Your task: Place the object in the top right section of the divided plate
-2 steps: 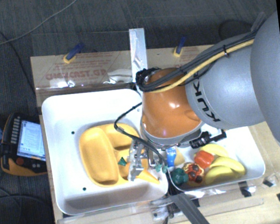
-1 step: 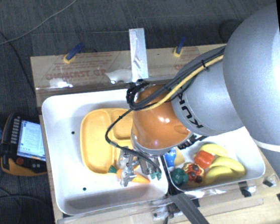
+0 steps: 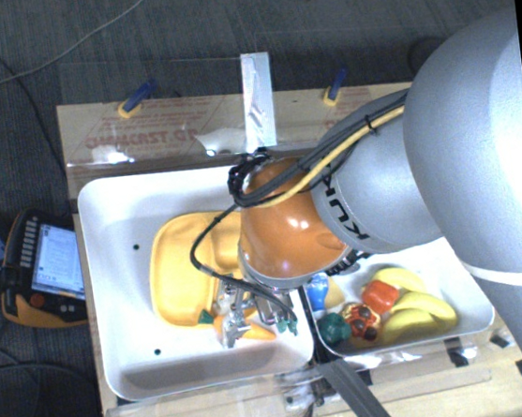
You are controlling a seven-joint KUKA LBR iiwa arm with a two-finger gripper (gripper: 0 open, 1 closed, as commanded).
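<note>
Orange and yellow bits show right under the gripper (image 3: 251, 319), low over the near edge of the yellow divided plate (image 3: 179, 269) in the left bin (image 3: 117, 268). I cannot tell what they are or how the fingers stand. The arm (image 3: 408, 175) hides the plate's right half. Toy fruit (image 3: 396, 307) fills the right bin (image 3: 477, 313). Beyond, faint red lettering on the cardboard (image 3: 148, 132) is unreadable.

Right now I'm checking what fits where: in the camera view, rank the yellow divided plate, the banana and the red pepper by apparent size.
1. yellow divided plate, largest though partly hidden by the arm
2. banana
3. red pepper, smallest
</note>
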